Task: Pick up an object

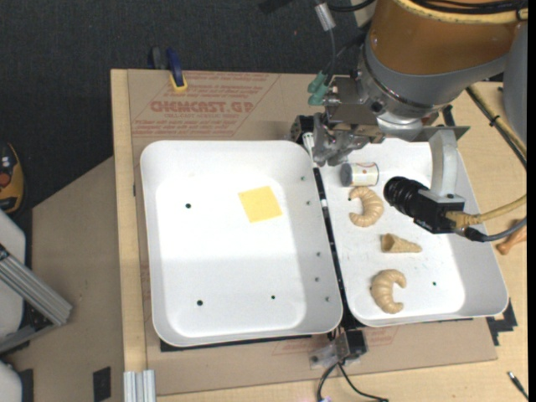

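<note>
The hand (335, 151) hovers low at the right bin's (477, 296) top-left corner, near a small white cylinder (363, 173). I cannot tell if it is apart or together. Nothing appears lifted, so the pick is not yet done.

A grey robot arm (444, 48) with a broad orange band reaches in from the upper right and fills the far right corner. Its wrist points downward, with dark cables running along it. The gripper (333, 151) hangs at the far end of the scene, left of the arm's bulk, its metal fingers pointing down toward the bench.
</note>
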